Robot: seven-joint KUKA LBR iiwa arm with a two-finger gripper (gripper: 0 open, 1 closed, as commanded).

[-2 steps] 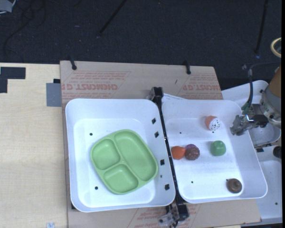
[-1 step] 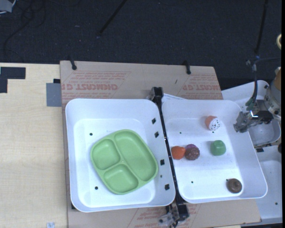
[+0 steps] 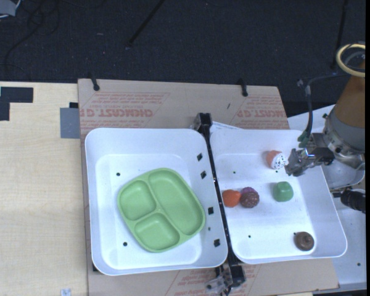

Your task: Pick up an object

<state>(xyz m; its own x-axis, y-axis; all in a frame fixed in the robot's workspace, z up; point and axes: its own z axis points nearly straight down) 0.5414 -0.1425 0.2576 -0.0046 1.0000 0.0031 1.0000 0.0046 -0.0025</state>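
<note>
While the jaws (image 3: 294,164) hang beside the orange-and-white object (image 3: 274,159) in the right bin (image 3: 333,227), their spread is indiscernible; nothing lifted, so grasp and lift remain.

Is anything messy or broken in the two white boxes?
Nothing looks broken or spilled. The green plate lies flat in the left bin, turned a bit crooked to its walls. In the right bin the small toys lie apart: an orange ball touching a purple one, a green block, a brown piece.
</note>
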